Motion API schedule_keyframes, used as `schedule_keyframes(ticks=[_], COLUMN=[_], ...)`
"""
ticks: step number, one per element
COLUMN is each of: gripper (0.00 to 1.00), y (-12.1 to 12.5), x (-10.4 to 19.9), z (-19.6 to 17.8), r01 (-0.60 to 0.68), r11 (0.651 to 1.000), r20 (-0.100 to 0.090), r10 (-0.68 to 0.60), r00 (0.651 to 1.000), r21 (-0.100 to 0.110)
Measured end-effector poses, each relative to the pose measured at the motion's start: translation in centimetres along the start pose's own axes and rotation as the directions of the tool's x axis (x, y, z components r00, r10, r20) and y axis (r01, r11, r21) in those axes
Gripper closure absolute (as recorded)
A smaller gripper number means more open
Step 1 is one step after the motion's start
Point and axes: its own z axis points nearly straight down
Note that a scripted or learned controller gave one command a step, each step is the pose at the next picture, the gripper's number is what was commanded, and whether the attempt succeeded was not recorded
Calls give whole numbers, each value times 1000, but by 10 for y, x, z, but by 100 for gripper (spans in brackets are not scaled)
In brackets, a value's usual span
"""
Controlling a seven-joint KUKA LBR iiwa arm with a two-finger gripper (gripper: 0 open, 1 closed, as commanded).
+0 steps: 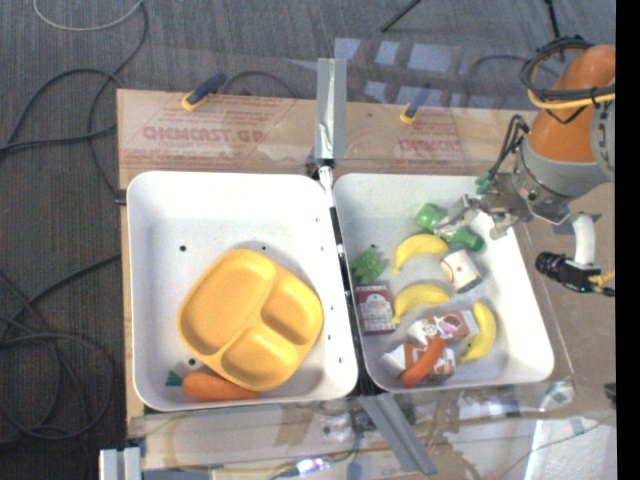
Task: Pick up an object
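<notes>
Seemingly open, the end effector [478,211] hovers over green toys [447,224].

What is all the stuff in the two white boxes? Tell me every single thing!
bins: 2, white, side by side on the bench
divided plate: 1, yellow, upside down in left bin
carrot: 1, orange, left bin's near edge, partly under the plate
bananas: 3, yellow, right bin
green toys: 3, green, right bin, far and left parts
small cartons: about 4, red and white, right bin
second carrot: 1, orange-red, right bin's near side
gripper: 1, grey, over right bin's far right corner
</notes>
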Motion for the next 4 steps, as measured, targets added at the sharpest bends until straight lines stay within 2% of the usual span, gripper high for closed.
schedule_keyframes(ticks=[1, 2, 3, 4], gripper=[0, 100, 0, 0], y=[13, 13, 13, -49], x=[13, 14, 14, 60], z=[97, 89, 89, 101], r01=[-100, -98, -98, 34], r11=[995, 995, 995, 999], r20=[2, 1, 1, 13], r10=[100, 98, 98, -34], r00=[995, 995, 995, 999], r21=[-2, 0, 0, -16])
